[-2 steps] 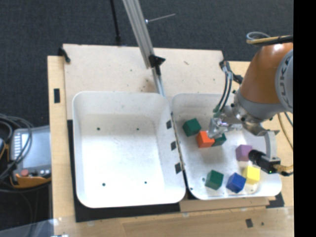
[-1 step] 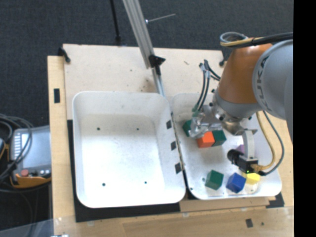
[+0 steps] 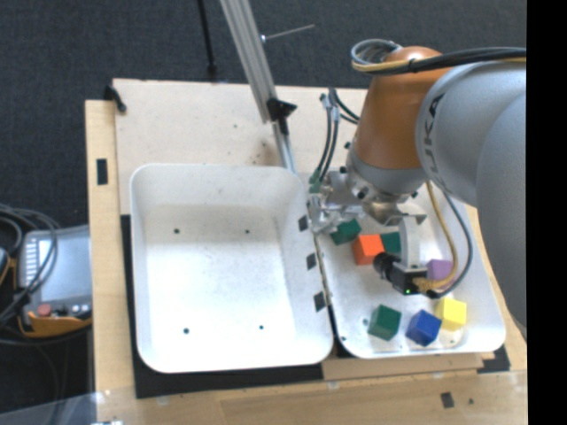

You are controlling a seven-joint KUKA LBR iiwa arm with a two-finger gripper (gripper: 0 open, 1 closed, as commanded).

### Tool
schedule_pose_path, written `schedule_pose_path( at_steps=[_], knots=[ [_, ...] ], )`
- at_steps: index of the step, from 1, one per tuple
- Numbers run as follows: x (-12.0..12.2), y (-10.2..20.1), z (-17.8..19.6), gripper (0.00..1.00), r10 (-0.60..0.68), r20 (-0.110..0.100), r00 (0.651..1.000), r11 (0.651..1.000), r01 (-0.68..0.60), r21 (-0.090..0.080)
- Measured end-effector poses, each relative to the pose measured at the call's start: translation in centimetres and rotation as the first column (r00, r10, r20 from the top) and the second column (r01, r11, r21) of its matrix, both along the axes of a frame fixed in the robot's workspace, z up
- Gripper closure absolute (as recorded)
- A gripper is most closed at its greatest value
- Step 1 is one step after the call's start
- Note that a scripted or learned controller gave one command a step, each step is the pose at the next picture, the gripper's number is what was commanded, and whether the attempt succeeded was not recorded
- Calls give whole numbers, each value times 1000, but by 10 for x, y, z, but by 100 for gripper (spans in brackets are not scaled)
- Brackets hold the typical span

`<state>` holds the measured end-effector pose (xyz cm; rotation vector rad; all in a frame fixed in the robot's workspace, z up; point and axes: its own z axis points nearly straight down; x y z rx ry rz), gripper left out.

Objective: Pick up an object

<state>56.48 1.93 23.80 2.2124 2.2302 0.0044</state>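
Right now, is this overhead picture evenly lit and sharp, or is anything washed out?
Camera view: light is even with soft shadows; the left bin floor looks bright, nearly washed out; the blocks, such as the blue block, stay fairly sharp; the arm, nearest the lens, looks slightly soft.

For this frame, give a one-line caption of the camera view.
KUKA arm's gripper low in the right bin over coloured blocks.

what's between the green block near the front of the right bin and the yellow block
In the camera view, a blue block sits between the green block and the yellow block, close to both, near the right bin's front rim.
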Motion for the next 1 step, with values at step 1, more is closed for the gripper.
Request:
schedule_pose_path(
  at_steps=[1],
  knots=[
    [11, 56, 8, 100, 1, 0, 1000, 1000, -1, 0]
  ],
)
